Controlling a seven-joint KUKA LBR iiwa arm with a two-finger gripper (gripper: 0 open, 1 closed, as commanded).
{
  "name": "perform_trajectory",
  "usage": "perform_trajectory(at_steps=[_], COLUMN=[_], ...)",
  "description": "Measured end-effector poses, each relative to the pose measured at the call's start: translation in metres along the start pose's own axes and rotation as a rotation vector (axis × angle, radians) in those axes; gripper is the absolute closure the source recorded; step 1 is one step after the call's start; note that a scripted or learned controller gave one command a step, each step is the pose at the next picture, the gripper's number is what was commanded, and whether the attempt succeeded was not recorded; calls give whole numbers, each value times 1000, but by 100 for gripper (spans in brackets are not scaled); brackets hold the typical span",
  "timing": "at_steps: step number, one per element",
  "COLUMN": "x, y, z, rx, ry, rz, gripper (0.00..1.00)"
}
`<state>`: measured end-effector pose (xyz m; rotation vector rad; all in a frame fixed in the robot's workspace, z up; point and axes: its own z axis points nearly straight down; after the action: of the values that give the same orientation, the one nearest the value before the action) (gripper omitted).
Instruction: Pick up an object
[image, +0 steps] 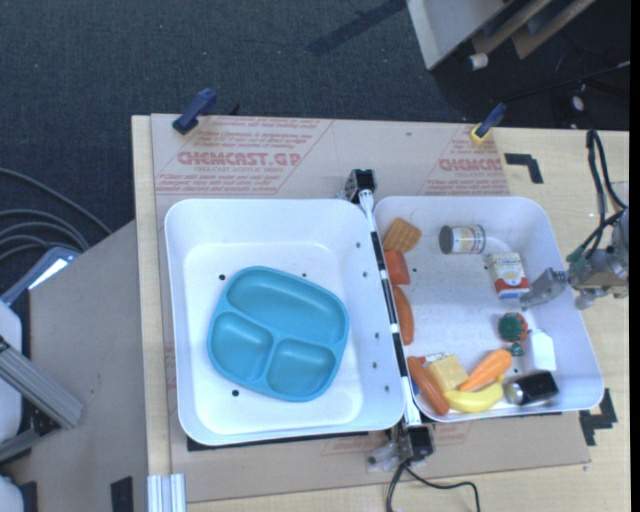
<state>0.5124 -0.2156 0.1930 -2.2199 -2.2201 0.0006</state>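
End effector (556, 284) blurred; arm cut off right.

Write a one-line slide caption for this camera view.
Gripper at the right white bin of toy food; blue three-compartment plastic tray in the left white bin.

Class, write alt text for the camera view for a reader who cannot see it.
Two shallow white bins sit side by side: the left bin holds a blue divided tray, the right bin toy foods including a banana and a carrot. The gripper reaches in over the right bin's edge.
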Motion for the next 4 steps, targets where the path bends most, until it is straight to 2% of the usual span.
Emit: perform_trajectory(at_steps=[1, 2, 3, 4], x=[31, 31, 31, -3], y=[-15, -15, -15, 38], z=[109, 99, 99, 109], rx=[-1, -2, -2, 2], ry=[0, -1, -1, 10], rz=[0, 1, 1, -5], gripper=[0, 100, 0, 0])
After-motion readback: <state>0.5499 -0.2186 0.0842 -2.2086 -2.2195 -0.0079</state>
